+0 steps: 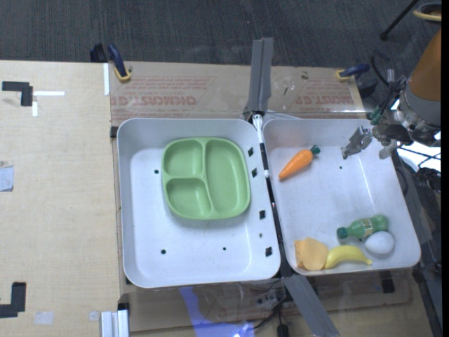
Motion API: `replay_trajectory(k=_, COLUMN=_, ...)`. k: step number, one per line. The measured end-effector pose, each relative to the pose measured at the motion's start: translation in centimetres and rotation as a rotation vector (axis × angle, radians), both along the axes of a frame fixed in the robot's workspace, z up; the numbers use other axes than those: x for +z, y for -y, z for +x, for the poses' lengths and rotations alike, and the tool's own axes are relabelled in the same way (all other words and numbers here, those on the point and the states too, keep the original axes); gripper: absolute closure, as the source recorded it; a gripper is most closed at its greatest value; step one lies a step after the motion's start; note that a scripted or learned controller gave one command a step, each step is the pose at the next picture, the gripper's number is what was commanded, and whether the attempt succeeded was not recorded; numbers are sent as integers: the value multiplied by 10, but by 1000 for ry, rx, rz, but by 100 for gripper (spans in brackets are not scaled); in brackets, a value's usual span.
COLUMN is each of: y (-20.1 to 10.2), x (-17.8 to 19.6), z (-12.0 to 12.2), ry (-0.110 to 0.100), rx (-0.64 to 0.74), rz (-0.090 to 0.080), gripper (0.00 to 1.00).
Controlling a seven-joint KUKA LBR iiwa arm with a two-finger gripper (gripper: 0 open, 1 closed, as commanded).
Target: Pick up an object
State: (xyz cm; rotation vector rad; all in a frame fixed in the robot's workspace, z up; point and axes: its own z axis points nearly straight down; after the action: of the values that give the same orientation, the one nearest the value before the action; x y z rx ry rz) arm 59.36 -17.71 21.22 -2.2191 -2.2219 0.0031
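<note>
In the right bin (330,195) lie an orange carrot (296,163) at the back left, a green bottle (363,227), a white egg (379,243), a yellow banana (346,257) and a yellow-orange chip-like piece (311,254), all near the front right. My gripper (369,146) hangs over the bin's back right corner, open, with nothing between its fingers. It is to the right of the carrot and well behind the bottle and egg.
The left bin (140,230) holds a green divided plate (206,178). A grey divider bar (261,76) stands behind the seam between the bins. Blue clamps (116,60) grip the board at the back. The arm's orange band (428,69) is at the far right.
</note>
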Motion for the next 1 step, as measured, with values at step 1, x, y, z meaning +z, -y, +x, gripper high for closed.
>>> replay_trajectory(k=1, y=-59, x=-58, z=65, ry=2, rx=71, rz=-1, gripper=0)
